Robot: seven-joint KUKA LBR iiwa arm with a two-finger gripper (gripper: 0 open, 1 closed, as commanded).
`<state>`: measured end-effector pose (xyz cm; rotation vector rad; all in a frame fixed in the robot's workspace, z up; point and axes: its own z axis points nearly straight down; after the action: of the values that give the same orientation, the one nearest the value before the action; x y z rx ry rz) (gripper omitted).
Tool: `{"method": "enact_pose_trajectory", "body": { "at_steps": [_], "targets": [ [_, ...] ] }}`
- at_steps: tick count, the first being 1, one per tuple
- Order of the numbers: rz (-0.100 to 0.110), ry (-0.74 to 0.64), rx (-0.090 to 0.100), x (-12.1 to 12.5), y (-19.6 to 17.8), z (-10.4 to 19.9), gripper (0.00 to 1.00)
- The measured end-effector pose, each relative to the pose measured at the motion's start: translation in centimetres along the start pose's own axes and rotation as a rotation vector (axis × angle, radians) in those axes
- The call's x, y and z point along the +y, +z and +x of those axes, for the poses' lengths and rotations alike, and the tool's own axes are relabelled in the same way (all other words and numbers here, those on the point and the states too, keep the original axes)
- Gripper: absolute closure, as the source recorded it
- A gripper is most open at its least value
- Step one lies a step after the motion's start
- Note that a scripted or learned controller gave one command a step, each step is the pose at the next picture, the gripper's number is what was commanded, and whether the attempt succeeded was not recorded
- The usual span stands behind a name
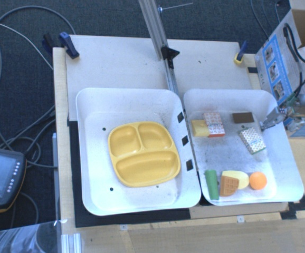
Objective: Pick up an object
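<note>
Pale worktop [121, 57], two shallow white bins; yellow divided plastic tray [143, 153] in left bin [89, 141]. Gripper [273, 121] at right bin's [295, 178] right rim, holding nothing; finger state: cannot tell. Nearest: small patterned white packet [252, 140], lying in that bin. Pick not yet done.

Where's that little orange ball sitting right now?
The orange ball lies in the right bin, near its front right corner, just right of the yellow piece and the waffle-patterned piece.
</note>
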<state>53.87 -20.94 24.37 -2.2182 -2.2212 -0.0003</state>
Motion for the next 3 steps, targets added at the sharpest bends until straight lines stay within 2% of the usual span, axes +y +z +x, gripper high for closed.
{"method": "enact_pose_trajectory", "body": {
  "at_steps": [1, 3],
  "targets": [
    [0.0, 0.0, 0.0, 0.0, 0.0, 0.0, 0.0],
    [0.006, 0.0, 0.001, 0.3, 11.9, 1.3, 0.0]
  ]
}}
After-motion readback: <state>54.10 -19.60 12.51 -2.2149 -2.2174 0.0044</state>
